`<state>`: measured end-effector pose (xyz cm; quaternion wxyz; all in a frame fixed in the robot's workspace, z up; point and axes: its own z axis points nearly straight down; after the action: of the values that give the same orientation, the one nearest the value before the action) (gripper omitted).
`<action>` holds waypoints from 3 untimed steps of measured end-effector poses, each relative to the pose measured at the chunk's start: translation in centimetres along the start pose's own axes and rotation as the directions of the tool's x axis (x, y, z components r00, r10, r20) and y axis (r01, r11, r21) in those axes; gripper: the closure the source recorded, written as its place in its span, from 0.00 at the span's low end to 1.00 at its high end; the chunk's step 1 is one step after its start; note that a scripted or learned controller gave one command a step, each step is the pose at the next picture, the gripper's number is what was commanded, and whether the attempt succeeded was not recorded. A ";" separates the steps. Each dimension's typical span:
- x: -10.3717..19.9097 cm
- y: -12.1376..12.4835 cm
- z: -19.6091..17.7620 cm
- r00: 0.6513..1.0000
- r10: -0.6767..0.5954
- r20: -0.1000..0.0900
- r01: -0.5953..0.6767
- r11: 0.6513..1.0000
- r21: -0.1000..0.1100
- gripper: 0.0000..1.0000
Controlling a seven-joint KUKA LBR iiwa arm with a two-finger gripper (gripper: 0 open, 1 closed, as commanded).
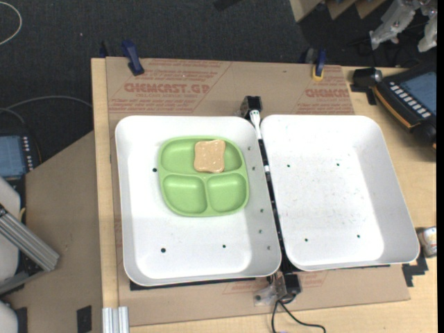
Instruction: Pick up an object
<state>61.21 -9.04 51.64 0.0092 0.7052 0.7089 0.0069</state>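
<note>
The pick looked not yet begun: the bread slice lay in the top compartment of a green plate in the left bin, so the next move called for a descent over it, the claw's state impossible to tell, while the board-covered surface stood on dark carpet.

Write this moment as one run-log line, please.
left bin: green plate | toast: on plate, back compartment | pick: not started
</note>
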 end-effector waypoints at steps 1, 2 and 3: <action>-1.3 -6.9 -2.4 1.000 0.008 -0.003 -0.008 1.000 0.020 0.00; 5.5 -13.6 1.3 1.000 -0.002 -0.006 0.002 1.000 0.028 0.00; 5.1 -13.2 0.0 1.000 0.004 -0.002 -0.004 1.000 0.019 1.00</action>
<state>48.01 -3.99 51.28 0.0018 0.7067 0.7075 0.0011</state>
